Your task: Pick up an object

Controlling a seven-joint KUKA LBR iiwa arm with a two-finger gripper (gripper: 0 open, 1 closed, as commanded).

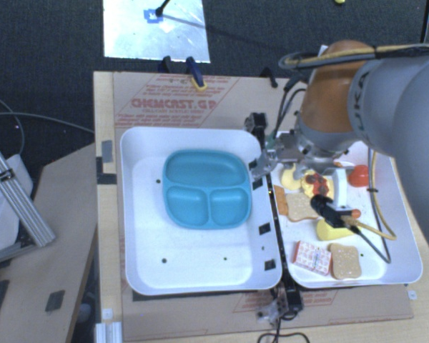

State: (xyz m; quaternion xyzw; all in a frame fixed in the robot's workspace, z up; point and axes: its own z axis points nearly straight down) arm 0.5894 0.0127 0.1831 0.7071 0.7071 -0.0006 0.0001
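At the far left of the frame an aluminium rail (18, 199) slants beside the counter (64, 213). Left of centre sits the left bin (146, 263), white and shallow, holding a blue divided tray (204, 189) with three compartments, lying flat in the bin's upper middle. Above the bins, a cardboard sheet (173, 98) with red lettering lies under them, and a shiny foil-like square (155, 18) rests on the dark floor at the upper left. Just right of centre the two bins meet along a dark seam. The right bin (404, 259) holds a scatter of toy food: a slice of toast (298, 206) near its left wall, a red-patterned packet (312, 257) and a second bread slice (345, 261) in the lower part, a yellow piece (332, 229) between them, and a red piece (358, 175) toward the right. The jaws (309, 181) hang low over the upper left of this bin, above pale yellow and red items; whether they are spread or pinching anything cannot be told, for the wrist covers them. The grey arm (400, 98) with its orange band fills the upper right.
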